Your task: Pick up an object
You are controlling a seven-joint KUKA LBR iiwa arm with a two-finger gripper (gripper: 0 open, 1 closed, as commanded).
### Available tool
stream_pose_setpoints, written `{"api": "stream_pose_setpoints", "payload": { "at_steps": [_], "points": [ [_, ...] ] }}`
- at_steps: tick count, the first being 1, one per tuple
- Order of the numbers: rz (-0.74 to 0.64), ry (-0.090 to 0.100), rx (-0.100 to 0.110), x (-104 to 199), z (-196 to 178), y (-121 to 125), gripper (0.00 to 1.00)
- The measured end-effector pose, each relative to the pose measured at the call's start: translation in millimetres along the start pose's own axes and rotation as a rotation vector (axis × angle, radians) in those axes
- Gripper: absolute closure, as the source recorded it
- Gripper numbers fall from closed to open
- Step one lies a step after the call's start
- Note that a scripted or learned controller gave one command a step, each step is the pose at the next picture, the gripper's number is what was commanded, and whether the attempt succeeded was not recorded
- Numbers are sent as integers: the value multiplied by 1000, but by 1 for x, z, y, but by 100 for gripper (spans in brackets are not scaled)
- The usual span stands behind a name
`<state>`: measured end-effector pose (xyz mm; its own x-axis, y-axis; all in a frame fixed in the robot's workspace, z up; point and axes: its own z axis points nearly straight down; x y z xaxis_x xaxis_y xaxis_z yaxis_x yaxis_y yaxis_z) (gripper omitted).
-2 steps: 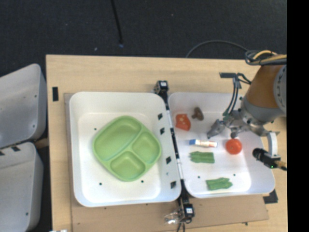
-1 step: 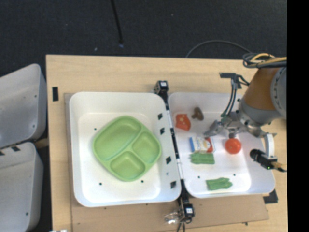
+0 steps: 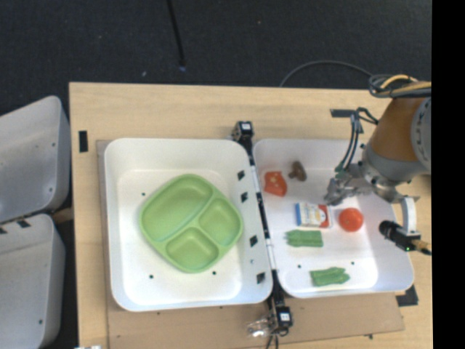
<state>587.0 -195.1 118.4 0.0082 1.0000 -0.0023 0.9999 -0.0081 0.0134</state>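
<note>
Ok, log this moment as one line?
gripper low in right bin, above card | nothing seen held | ball beside | plate in left bin

A robot lab — a plywood bench bearing two white bins (cables trailing) over dark carpet.

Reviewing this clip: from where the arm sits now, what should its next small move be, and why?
Probably a short descent onto the small carton. The end effector sits in the right bin just above and right of that carton, with the red ball close on its other side. It grips nothing visible, so lowering onto the nearest item looks the likeliest way to a pick.
</note>
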Motion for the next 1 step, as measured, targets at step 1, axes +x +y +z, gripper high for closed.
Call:
{"api": "stream_pose_setpoints", "payload": {
  "at_steps": [1],
  "points": [
    [-12,0,9,-4,-44,6,100]
  ]
}}
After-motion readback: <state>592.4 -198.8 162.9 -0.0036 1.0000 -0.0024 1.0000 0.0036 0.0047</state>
